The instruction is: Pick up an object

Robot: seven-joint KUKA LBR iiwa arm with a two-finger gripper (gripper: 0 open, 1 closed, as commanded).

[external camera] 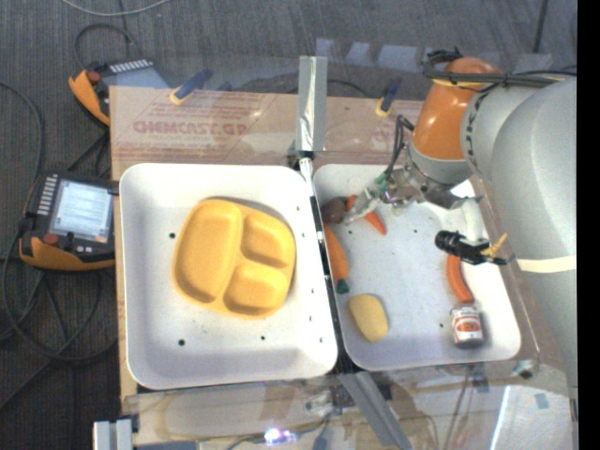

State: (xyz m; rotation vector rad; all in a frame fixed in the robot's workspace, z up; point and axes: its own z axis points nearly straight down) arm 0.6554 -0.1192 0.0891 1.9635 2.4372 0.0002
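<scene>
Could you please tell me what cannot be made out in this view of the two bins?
Camera view:
- gripper: small and blurred; whether it holds anything is unclear.
- small can: label too small to read.
- dark lump by the carrot: too small to identify.
- right bin: part of its right edge is hidden under the arm.

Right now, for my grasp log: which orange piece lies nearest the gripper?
The short orange piece just below the gripper; the left-wall carrot and the right-side orange piece lie farther off.
</scene>
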